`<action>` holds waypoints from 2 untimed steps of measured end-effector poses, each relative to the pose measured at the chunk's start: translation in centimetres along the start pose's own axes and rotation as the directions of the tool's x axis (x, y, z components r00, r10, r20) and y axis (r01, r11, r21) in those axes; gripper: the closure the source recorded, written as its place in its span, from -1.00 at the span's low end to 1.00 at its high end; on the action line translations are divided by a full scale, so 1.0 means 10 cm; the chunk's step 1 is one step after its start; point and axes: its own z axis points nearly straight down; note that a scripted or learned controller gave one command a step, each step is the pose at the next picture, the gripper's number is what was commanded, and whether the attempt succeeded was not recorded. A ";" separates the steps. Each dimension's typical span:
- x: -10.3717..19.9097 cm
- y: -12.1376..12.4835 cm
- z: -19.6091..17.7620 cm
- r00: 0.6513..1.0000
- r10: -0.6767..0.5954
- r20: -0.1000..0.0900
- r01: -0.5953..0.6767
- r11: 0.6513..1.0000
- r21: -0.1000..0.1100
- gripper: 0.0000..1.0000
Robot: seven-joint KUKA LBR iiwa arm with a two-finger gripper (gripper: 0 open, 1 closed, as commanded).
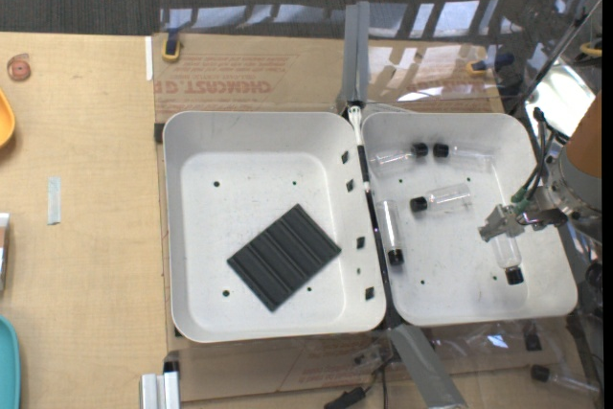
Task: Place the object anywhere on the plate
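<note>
Vial (509, 256) under jaws (502, 227); four vials (431, 151) nearby.

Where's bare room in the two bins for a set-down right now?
The left bin has bare floor all around the dark ribbed plate, widest along its far wall and left side. The right bin is crowded: clear vials with black caps lie scattered, and the gripper hangs over its right part. Its near left corner is barest.
</note>
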 end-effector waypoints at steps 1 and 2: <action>0.29 0.94 -0.41 0.994 -0.111 0.000 0.111 0.994 0.003 1.00; 1.27 0.79 -0.93 0.991 -0.133 0.000 0.133 0.991 0.002 1.00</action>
